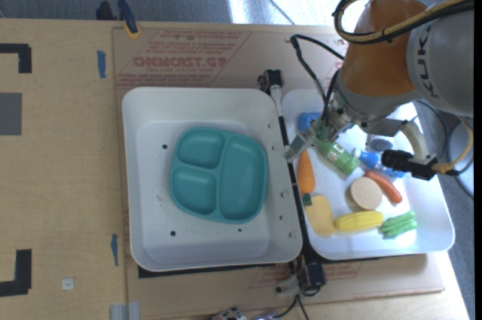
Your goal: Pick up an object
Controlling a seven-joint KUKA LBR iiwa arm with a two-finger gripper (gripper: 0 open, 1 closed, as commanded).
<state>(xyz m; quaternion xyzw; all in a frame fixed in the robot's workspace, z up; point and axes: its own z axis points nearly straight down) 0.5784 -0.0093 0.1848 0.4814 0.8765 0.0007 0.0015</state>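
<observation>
Gripper (307, 142) above one carrot (306, 174), one corn cob (359, 220), one teal plate (219, 174).

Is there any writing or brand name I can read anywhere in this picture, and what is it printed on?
"CHEMCAST GP", roughly, in red on the brown board behind the left bin; the smaller red lines around it are too blurred to read.
"KU", the visible part of a brand name, on the grey arm.
The green bottle in the right bin has a label too small to read.
</observation>
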